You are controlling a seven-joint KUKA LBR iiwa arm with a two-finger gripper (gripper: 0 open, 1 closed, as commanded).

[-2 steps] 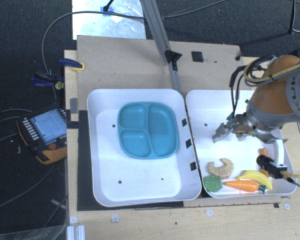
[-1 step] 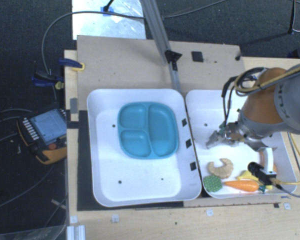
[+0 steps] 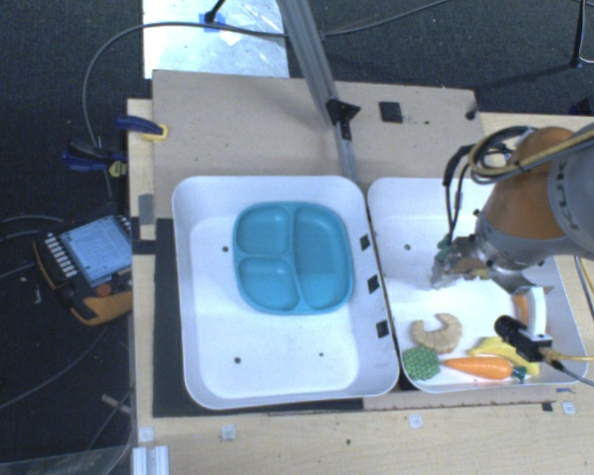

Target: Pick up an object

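In the right bin (image 3: 406, 216) my gripper (image 3: 446, 269) hangs low over the white floor, near the bin's middle. A tan, curled croissant-like piece (image 3: 438, 332) lies just below it toward the front, apart from the gripper. At the front edge sit a green bumpy piece (image 3: 422, 363), an orange carrot (image 3: 478, 367) and a yellow banana-like piece (image 3: 499, 348). Nothing shows between the gripper and the bin floor.
The left bin (image 3: 208, 295) holds a blue divided plate (image 3: 293, 257) at its upper middle. The grey arm with its orange band (image 3: 535, 191) reaches in over the right bin's far right side. A ridge where the two bins meet (image 3: 372, 265) separates them.
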